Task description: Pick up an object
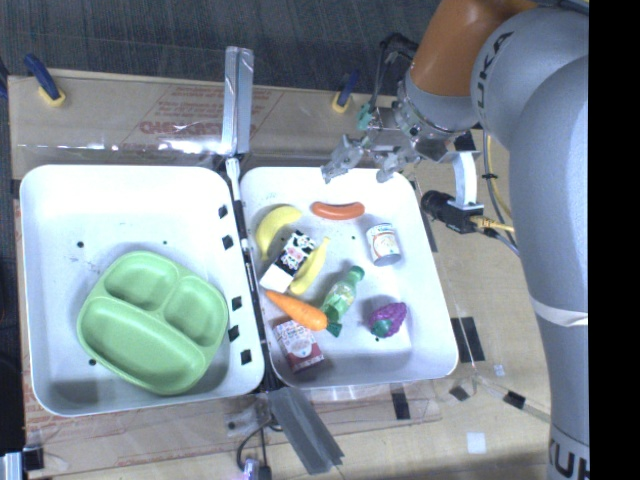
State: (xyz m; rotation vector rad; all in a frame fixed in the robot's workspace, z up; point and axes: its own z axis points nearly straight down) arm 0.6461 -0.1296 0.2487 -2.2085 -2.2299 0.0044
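My gripper (358, 166) hangs above the far edge of the right bin (432, 320), open, with nothing between its fingers. Just below it lies a red sausage (337, 209). Further into the bin I see a yellow banana (277, 227), a black-and-white carton (292, 254), a small can (383, 244), a green bottle (341, 293), an orange carrot (297, 310), purple grapes (387, 317) and a red packet (298, 345).
The left bin (60, 204) holds a green divided tray (152, 319). A metal divider bar (237, 108) stands between the bins at the back. The grey arm (540, 158) fills the right side. Blue clamps (44, 80) sit on the bench's far edge.
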